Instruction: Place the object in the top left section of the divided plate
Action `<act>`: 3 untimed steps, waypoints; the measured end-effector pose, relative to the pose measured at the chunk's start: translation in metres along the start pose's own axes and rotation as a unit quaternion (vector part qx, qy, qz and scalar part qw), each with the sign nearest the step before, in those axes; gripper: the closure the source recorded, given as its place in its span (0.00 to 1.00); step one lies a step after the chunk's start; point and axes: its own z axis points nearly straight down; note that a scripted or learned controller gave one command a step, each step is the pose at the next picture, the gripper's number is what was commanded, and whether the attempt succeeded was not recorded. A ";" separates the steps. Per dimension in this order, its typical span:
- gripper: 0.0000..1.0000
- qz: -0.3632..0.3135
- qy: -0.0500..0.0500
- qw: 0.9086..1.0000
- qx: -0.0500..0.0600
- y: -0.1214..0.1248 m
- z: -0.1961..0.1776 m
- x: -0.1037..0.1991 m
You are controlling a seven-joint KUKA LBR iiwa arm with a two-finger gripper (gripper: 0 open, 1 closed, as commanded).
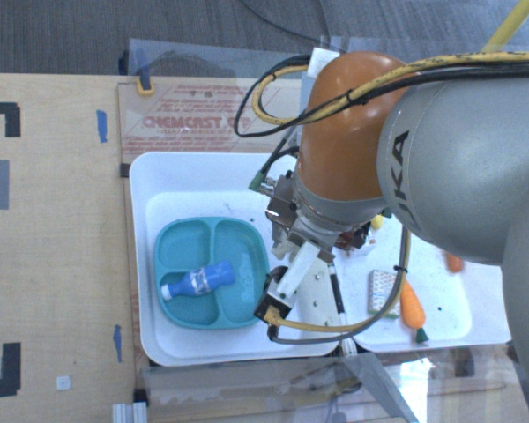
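Bottle (pixel 198 281) lies on its side in the plate's (pixel 175 236) lower part. Gripper (pixel 331 236) hangs just beside the plate; I cannot tell its state.

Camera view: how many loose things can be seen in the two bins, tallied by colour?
Teal: 1, the divided plate
Blue and white: 1, the bottle-like object lying in the plate
Orange: 2, the carrot and a small piece up and right of it
Pale: 1, the gridded piece beside the carrot
Total: 5 in plain sight
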 end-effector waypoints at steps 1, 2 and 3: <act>1.00 -0.001 0.001 1.000 -0.002 -0.021 -0.025 0.042; 1.00 0.002 0.000 1.000 0.000 -0.012 -0.004 0.025; 0.00 0.002 0.000 1.000 0.000 -0.012 -0.004 0.025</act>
